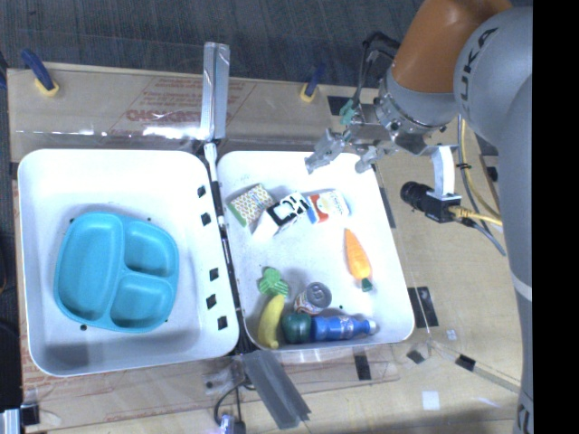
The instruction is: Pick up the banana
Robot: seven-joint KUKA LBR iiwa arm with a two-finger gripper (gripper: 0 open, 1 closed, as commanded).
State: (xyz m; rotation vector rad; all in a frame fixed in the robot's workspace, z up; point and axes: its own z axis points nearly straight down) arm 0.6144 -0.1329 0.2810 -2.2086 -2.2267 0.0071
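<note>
Nearest the camera, the curved yellow banana (270,320) lies at the right white plastic bin's (387,242) near edge, touching a green round fruit (296,325) beside a blue bottle (339,326). The left white bin (36,188) holds a blue sectioned tray (116,269). The metal two-finger gripper (343,157) hovers over the right bin's far rim, fingers spread, holding nothing. Brown board covers the bench (118,98); dark flooring lies beyond

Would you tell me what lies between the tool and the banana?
In the camera view, small cartons and bare bin floor lie between the tool and banana.
</note>
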